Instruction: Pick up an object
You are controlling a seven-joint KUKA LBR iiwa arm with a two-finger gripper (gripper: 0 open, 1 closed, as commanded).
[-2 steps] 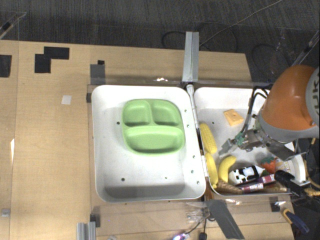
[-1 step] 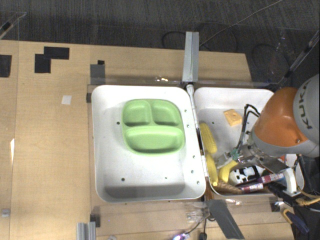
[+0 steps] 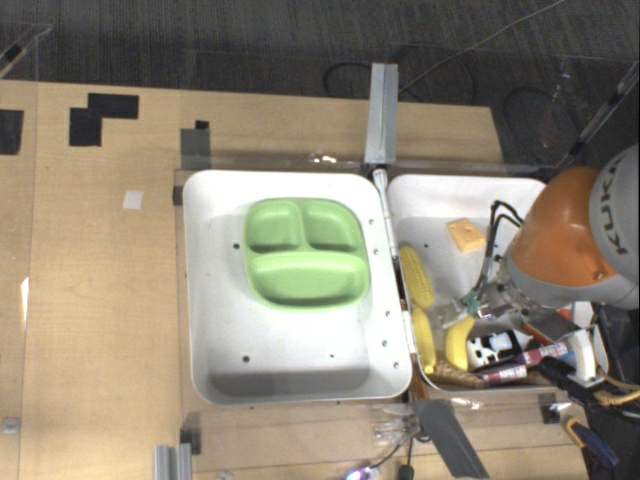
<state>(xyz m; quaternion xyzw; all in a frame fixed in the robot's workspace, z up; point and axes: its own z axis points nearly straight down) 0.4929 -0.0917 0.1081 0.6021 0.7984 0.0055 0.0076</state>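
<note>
Wooden worktop carries two white bins. Left bin holds one green divided tray. Right bin holds the pick candidates, clustered at its near end: one corn cob, two yellow pieces, one tan block. Tool hangs over this clutter, probably positioned for a grasp; its state cannot be told.

A robotics lab, by the look of it — a plywood counter carries two white bins framed by aluminium rails. Black tape markers sit at upper left, and loose cables trail over dark carpet along the top.
</note>
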